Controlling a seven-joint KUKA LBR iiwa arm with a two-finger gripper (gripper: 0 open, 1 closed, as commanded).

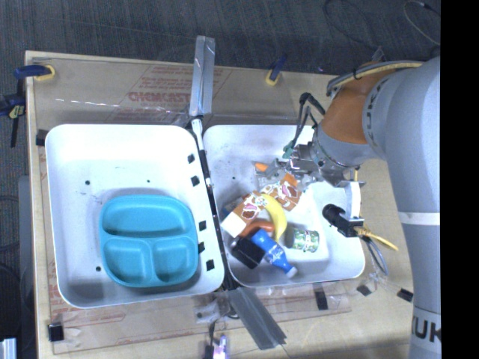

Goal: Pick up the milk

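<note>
Milk: taken to be the small carton (253,209) with brown, orange and white print, lying tilted in the right bin (224,144), at lower centre of the frame; the print was too small to read, so this was a judgement.
Neighbours: a banana (277,219) lay against the carton's right side, a blue bottle (271,254) and a black object (245,251) sat just below it, a printed packet (286,192) was just up and to the right, and a green can (305,239) stood further right.
Gripper: the gripper (297,161) hung over the upper middle of the right bin, above and to the right of the carton and apart from it; whether it was apart or together could not be told, and nothing was seen in it.
Handling: the carton looked light and fairly stiff, with flat walls that would likely give a little under a squeeze and smooth faces that could slip.
Hold: probably best across the two broad flat faces near the middle, on the side away from the banana.
Risk: the crowding meant a descent might have caught the banana or the packet instead.
Left bin: the left bin (67,148) held a blue divided tray (150,239).
</note>
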